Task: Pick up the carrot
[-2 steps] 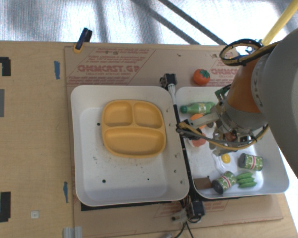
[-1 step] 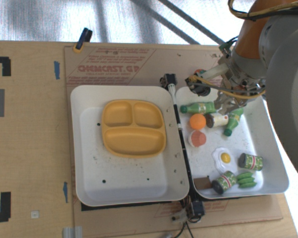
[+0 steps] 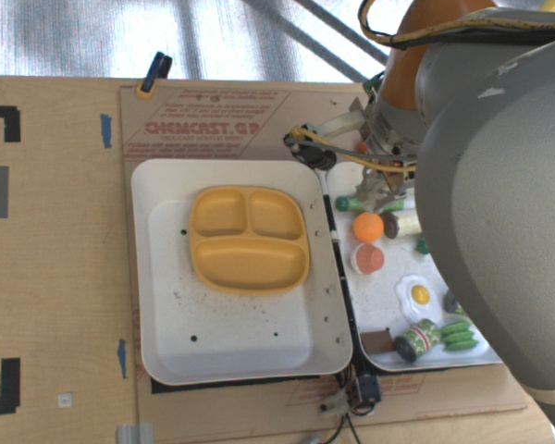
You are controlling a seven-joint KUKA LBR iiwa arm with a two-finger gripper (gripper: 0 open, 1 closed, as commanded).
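Orange carrot (image 3: 369,227) lies in the right bin (image 3: 425,359). The gripper (image 3: 381,190) hangs at its twelve o'clock; finger state unclear.

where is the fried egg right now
In the camera view the fried egg lies in the right bin, below the red-and-white slice and above the green pea pods.

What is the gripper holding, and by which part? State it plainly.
It cannot be told. The gripper hangs low over the right bin, just above the orange carrot, but the wrist and cables hide its tips, and nothing is visibly clamped there.
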